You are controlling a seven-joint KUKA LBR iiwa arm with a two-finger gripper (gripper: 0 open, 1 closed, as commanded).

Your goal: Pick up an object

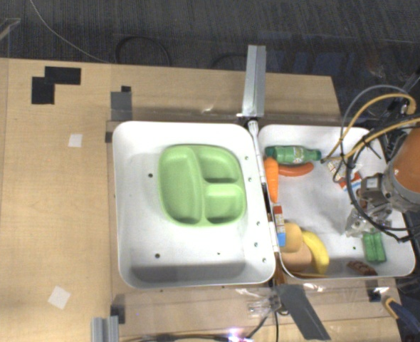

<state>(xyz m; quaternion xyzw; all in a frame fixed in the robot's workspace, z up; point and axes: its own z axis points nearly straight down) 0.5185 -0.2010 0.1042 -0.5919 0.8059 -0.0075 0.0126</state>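
Approach step judged in hand: gripper (361, 223) lowered into right bin (324, 137), at its right side, just above small green block (374, 249). Finger state cannot be told; nothing seen held. Banana (315, 250), carrot (270, 177), green bottle (292, 153) left untouched. Next: descent to be centred over block before closing

**Where things lie**

A tray (199, 184) sits in the left bin (135, 262). In the right bin (402, 266), a bottle (292, 153) lies at the back with a carrot (270, 177) just before it. A banana (315, 251) lies at the front left, and my gripper (359, 223) is over the right side.
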